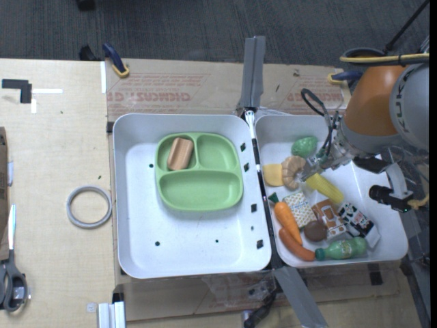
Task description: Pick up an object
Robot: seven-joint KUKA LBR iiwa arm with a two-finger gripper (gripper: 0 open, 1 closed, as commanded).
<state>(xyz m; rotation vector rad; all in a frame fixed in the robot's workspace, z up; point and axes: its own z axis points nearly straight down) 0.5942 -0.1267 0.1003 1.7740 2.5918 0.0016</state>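
On the bench left of the bins lie a roll of tape [89,206], scissors [12,279] at the edge, and a blue clamp [115,59] farther back.

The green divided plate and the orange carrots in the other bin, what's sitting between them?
In the camera view, between the green plate and the carrots lie bare white floor of the left bin and the two bins' adjoining walls. No loose object sits there.

Single fixed camera above the bench [54,183], looking down at a slant, both bins [130,203] in frame, mid-distance
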